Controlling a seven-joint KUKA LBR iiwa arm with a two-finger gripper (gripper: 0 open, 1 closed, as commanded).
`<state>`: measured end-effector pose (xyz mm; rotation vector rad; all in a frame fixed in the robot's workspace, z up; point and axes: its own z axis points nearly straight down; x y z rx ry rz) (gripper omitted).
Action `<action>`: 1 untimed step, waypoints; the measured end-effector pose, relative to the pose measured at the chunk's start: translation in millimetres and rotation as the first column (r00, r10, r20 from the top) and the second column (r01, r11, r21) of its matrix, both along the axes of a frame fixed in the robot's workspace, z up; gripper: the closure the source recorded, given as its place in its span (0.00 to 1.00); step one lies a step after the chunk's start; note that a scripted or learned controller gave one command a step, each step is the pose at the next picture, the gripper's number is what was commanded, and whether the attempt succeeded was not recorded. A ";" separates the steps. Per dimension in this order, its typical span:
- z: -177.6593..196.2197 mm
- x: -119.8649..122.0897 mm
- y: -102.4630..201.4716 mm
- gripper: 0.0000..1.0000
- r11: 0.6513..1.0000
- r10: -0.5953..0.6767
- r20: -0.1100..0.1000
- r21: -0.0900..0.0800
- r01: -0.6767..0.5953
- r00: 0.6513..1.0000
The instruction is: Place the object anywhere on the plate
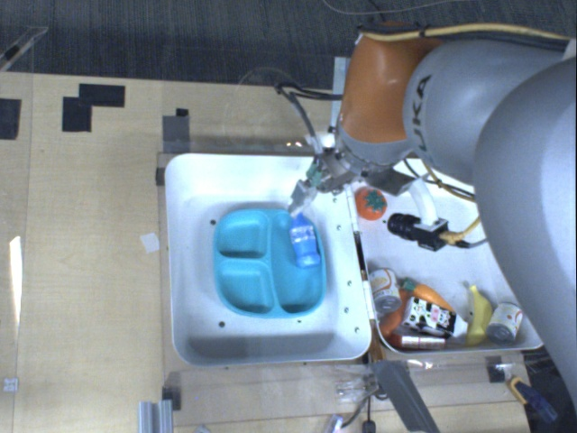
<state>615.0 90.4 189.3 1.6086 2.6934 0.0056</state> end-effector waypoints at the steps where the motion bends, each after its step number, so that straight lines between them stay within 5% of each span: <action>1: -3.9 -41.7 11.4 0.00 0.983 0.185 -0.001 0.000 -0.185 0.983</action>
